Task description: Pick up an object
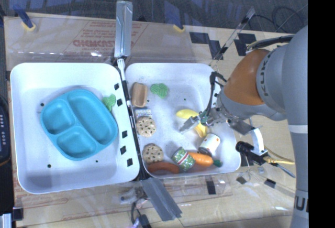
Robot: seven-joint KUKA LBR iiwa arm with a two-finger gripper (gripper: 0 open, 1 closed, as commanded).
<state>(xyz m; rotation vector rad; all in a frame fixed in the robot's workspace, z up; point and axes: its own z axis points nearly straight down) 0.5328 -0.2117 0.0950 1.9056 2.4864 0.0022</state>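
My gripper (194, 123) is low in the right bin (172, 72), open, right at a yellow banana (186, 114). One silver finger (185, 125) points down-left just below the banana, and more yellow shows beside the wrist. Nothing is visibly clamped between the fingers. Close by lie a white cup (210, 143), an orange carrot (202, 159), a green-and-red can (182, 159) and a brown sausage (163, 167). Two cookies (145, 126) (152, 152), a bread piece (138, 94) and a green leaf (159, 89) lie further left.
The left bin (31, 80) holds a blue divided tray (78, 123) and a small green piece (109, 101) by its right wall. The grey arm with its orange band (248, 85) comes in over the right bin's right rim. A metal divider (123, 28) stands between the bins.
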